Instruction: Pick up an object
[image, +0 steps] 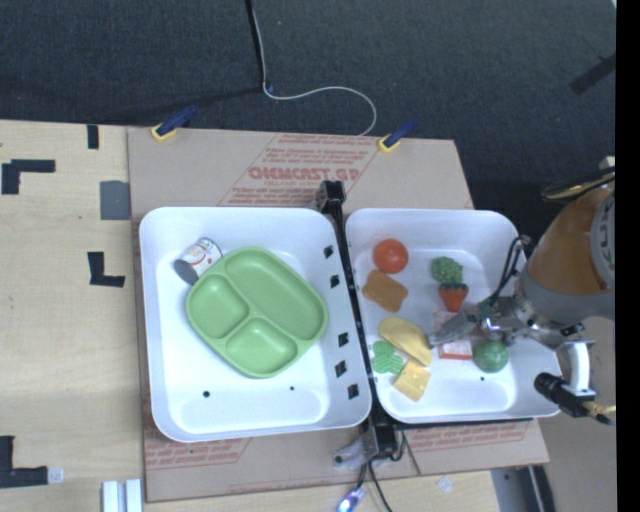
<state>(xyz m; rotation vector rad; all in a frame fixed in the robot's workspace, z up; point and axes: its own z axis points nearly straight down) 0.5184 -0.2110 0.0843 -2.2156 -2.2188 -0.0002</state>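
I see the pincer (462, 326) low in the right bin (430, 225), reaching in from that bin's right wall, and I cannot tell how it is set. It holds nothing that I can make out.

Room is tight around it. The green ball (490, 356) lies just to its right, close by the wrist. A small red-and-white piece (455, 349) lies right under it. The yellow piece (405, 339) lies just to its left, with the cheese wedge (412, 380) and a green leafy piece (386, 356) further left and nearer the front wall. Behind the pincer stand the broccoli (447, 269) and a small red piece (454, 295), touching each other. The tomato (390, 255) and the brown piece (385, 291) lie back and to the left, near the wall between the bins. The barest floor in this bin is along the front wall and in the far right corner.

Well to the left, the left bin (170, 400) holds one green tray (256, 310) and one cup (197, 258) lying at the tray's far corner. There is open floor along its front edge.

Count: two bins, nine small things in the right one, two in the left. Both bins rest on cardboard (300, 165) on the table (60, 300).
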